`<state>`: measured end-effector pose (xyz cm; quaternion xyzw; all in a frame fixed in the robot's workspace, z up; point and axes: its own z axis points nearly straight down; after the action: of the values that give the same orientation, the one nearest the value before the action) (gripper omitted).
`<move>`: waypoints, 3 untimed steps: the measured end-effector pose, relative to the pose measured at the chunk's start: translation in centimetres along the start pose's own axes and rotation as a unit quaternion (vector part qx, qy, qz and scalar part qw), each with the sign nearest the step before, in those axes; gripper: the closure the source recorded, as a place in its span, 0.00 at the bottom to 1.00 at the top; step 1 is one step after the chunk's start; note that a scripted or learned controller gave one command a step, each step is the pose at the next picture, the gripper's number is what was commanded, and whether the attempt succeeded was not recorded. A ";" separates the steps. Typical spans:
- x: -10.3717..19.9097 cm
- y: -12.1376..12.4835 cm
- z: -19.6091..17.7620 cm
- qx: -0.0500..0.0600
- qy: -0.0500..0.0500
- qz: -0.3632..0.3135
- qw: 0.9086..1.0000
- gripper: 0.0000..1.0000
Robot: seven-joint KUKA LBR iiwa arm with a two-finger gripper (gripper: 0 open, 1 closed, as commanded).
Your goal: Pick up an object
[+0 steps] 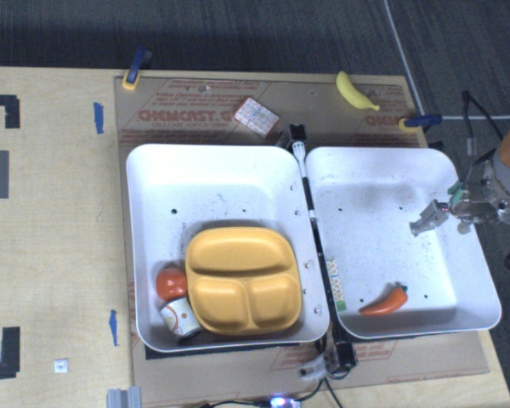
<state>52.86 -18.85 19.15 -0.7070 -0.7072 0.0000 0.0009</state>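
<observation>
My gripper (444,223) hangs over the right side of the right bin (365,177), open, with nothing between its fingers. An orange chili pepper (384,301) lies near that bin's front edge, well below and left of the gripper. In the left bin (204,172) a yellow compartment tray (242,277) lies at the front. A red-orange ball (171,282) and a small white and orange can (179,317) sit against the tray's left side.
On the cardboard behind the bins lie a yellow banana (355,92) and a small patterned packet (256,116). Blue clamps (137,66) hold the cardboard's corners. A black cable (304,177) runs along the seam between the bins.
</observation>
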 end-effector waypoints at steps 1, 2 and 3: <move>4.3 -0.2 10.5 -0.002 -0.001 -0.001 1.000 0.00; 9.4 -3.6 10.6 -0.002 0.000 0.000 1.000 0.00; 9.6 -4.7 10.6 -0.003 -0.001 0.000 1.000 0.00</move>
<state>48.13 -9.24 8.61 -0.7071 -0.7071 -0.0018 -0.0018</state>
